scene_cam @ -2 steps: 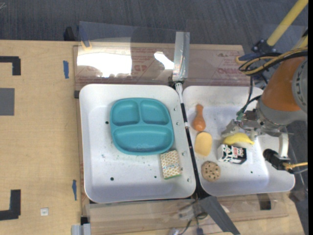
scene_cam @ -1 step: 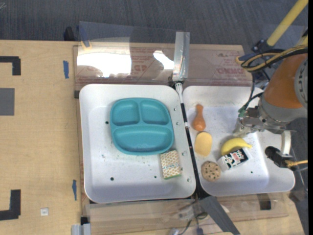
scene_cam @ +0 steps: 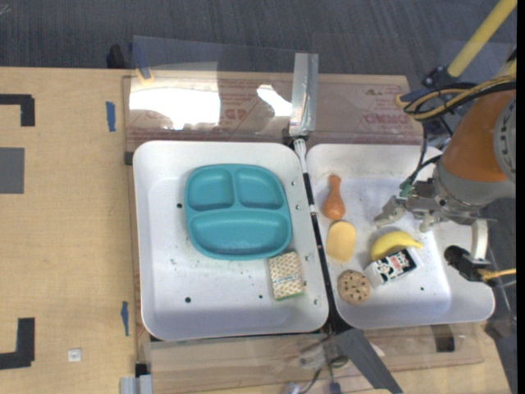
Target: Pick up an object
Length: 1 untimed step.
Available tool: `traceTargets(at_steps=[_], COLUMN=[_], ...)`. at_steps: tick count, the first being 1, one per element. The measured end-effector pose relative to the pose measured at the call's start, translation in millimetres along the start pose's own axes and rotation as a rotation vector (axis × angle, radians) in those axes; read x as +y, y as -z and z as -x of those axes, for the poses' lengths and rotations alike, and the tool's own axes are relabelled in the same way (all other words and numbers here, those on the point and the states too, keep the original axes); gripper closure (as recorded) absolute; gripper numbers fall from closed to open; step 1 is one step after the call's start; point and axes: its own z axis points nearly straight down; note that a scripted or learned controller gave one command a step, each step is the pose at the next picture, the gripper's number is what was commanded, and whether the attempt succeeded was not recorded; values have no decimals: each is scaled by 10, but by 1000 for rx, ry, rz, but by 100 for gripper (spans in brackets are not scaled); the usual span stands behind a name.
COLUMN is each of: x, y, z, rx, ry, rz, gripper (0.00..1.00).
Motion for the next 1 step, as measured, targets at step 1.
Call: traceTargets(at_steps=[1], x=[157], y=[-119], z=[-158], rx=[0], ry=[-86], rz=[-6], gripper=[0])
